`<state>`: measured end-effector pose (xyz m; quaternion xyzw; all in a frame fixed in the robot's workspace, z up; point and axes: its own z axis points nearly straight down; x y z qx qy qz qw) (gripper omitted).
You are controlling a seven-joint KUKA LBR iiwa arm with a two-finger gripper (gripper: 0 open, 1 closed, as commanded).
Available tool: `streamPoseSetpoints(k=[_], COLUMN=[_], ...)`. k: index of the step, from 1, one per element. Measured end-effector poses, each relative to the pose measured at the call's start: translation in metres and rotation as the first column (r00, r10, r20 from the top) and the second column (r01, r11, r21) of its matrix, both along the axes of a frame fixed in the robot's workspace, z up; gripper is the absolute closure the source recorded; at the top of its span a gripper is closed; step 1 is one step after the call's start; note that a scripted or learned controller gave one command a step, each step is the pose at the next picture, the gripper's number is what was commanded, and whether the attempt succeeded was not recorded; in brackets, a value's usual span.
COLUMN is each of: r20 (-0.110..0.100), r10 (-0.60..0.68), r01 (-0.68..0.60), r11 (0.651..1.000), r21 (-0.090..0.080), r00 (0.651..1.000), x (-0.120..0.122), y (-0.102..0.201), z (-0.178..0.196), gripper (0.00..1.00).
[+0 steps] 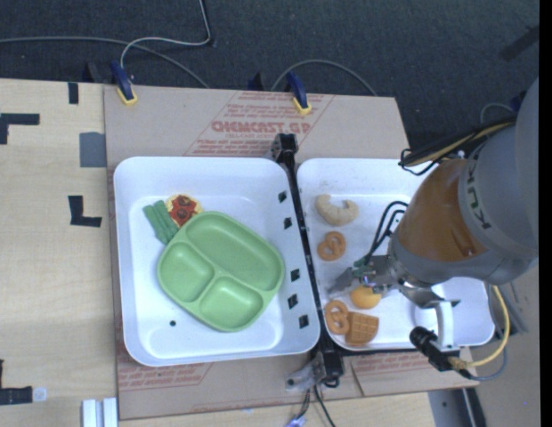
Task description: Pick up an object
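Note:
My gripper (363, 281) hangs low in the right bin (472, 327), at its middle front. It sits directly over a small yellow-orange round piece (366, 299), and I cannot tell whether they touch. A pretzel (336, 314) and an orange waffle-like piece (364, 329) lie just in front of it. Another pretzel (331, 245) and a pale croissant-shaped piece (336, 209) lie behind it, towards the divider.
The left bin (133, 327) holds a green divided plate (221, 269), a green pod-like toy (158, 221) and a small red-and-yellow piece (182, 208). A black divider (298, 238) runs between the bins. The arm's orange band (445, 216) covers the right bin's right half.

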<state>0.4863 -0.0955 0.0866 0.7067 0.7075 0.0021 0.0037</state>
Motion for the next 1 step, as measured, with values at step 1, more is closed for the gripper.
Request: streamPoseSetpoints(k=[1], r20=[-0.001], r10=[-0.001], r01=[0.001], r11=[1.000], r21=[-0.001], r00=[1.000], x=[0.0001], y=[-0.0006], z=[0.0098], gripper=[1.00])
